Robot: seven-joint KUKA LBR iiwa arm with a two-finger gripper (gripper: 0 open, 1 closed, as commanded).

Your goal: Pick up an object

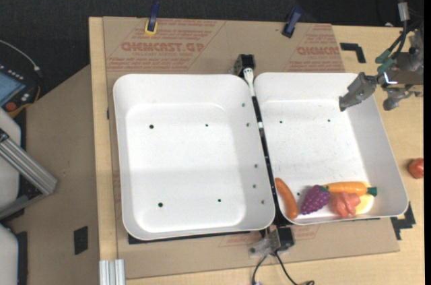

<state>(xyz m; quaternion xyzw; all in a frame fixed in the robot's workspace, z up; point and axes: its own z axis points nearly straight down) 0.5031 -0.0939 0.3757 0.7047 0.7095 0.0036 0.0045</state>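
Several toy foods lie along the near edge of the right bin (377, 135): an orange sausage-shaped piece (286, 198), a purple bunch of grapes (314, 199), a carrot (350, 188), a pink piece (343, 205) and a yellow piece (364, 204) tucked under the carrot. My gripper (372, 96) hangs over the bin's far right corner, well away from the toys. Its two grey fingers are spread apart, one (352, 95) over the bin and the other near the rim. It is open and nothing sits between them.
The left bin (135, 142) lies beside the right one, with a black divider strip (259, 135) between them. A small red object (416, 168) rests on the bench outside the right bin. Blue clamps (291, 22) hold the brown board at the back.
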